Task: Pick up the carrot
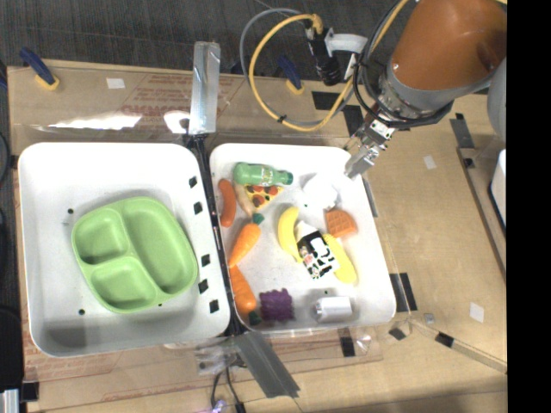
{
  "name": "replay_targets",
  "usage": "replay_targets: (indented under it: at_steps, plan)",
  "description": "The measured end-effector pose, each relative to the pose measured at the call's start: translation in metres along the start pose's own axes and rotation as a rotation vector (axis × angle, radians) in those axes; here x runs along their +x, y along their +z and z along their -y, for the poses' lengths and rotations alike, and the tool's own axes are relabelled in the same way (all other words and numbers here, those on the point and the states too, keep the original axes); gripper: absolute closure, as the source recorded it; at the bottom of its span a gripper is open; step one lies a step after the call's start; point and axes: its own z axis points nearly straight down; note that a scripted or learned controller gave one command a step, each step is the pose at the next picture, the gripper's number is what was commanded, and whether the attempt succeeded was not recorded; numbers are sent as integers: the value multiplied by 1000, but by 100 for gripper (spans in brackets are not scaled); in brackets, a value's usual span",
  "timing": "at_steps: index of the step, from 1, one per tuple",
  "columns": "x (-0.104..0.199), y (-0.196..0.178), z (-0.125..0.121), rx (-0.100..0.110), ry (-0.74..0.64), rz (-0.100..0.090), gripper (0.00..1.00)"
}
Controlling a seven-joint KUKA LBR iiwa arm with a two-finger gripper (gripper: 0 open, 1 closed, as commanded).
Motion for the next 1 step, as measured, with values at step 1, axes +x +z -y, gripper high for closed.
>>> replay_targets:
  at_steps: [1]
  plan:
    - [-100, 19, -71, -1, -98, 5, 100]
